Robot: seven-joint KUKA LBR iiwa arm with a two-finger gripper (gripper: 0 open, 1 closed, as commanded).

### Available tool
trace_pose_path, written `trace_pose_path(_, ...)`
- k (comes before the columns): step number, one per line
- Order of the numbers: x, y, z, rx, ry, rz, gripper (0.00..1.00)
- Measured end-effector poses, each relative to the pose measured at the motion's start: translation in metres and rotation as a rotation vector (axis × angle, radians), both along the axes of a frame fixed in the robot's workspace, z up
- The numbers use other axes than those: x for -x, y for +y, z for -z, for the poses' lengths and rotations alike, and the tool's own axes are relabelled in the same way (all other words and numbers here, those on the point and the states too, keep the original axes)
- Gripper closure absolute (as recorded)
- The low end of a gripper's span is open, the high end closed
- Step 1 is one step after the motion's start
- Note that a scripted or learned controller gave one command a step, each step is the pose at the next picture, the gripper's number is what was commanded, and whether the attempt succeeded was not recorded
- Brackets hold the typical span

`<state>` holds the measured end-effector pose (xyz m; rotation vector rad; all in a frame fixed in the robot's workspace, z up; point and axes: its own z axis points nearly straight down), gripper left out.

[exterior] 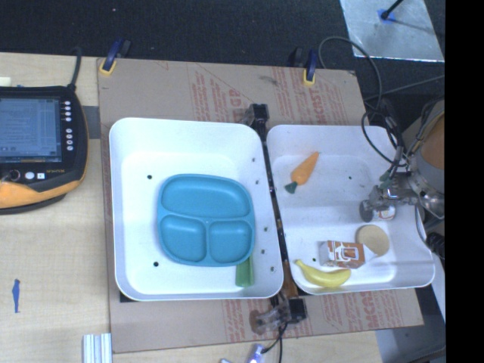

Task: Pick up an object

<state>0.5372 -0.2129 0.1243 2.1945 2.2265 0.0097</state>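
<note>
Grey gripper (380, 205) sits low at the right bin's (333, 138) right side; you can't tell how its grip stands. Just below it a tan disc (373, 240), then a small carton (341, 254) and banana (323, 274). Carrot (304, 169) lies farther left. Left bin (128, 203) holds your blue tray (205, 219).

Colours in the two white bins

Blue divided plate (206, 219), green block (243, 273), orange carrot (304, 169) with green top, yellow banana (323, 274), brown-and-white carton (342, 253), tan disc (373, 240).
</note>
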Motion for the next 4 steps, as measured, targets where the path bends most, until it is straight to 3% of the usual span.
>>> trace_pose_path(1,0.001,-0.003,-0.001,0.006,-0.001,0.003,0.00)
trace_pose_path(2,-0.022,0.000,0.024,-0.004,0.018,0.007,0.00)
trace_pose_path(3,-0.081,0.041,0.033,-0.007,0.021,0.009,0.00)
trace_pose_path(4,-0.113,0.089,0.033,-0.005,0.020,0.011,0.00)
